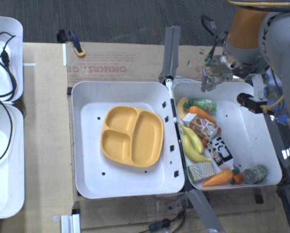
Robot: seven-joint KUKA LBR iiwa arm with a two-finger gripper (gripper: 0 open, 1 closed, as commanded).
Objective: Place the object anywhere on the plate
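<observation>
At lower centre sits the left shallow white plastic bin (81,144), holding the yellow three-compartment plate (133,136) mid-frame; the right white bin (261,144) holds the yellow bananas (193,144), two orange carrots (218,177) and small packets; the grey two-finger gripper (209,84) hovers above this bin's upper-left corner, its state impossible to tell.

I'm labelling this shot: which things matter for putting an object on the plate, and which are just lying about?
For the job:
plate
gripper
bananas
carrot
can

Lying about:
clamp
cables
</observation>
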